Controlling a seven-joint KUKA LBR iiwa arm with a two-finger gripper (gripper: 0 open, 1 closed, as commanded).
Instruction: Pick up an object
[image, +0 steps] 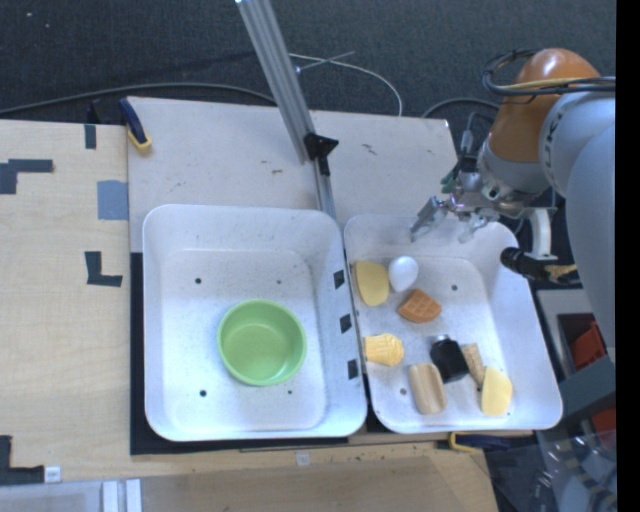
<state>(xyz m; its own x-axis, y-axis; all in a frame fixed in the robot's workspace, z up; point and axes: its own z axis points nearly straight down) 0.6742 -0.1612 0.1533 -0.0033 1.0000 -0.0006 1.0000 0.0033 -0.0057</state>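
The right bin (520, 300) holds several small items: a yellow piece (372, 283), a white egg (403, 271), an orange ridged piece (420, 306), a yellow ridged piece (384, 349), a tan cylinder (427, 388), a black object (448, 358) and a yellow lemon-like piece (496, 392). My gripper (444, 221) hangs over the bin's far edge, above and right of the egg. Its fingers (423, 221) are spread apart with nothing between them.
A green bowl (262, 342) sits in the left bin (180, 260). A slanted metal pole (290, 90) crosses the back of the bench down to the gap between the bins. Cables lie behind the bench.
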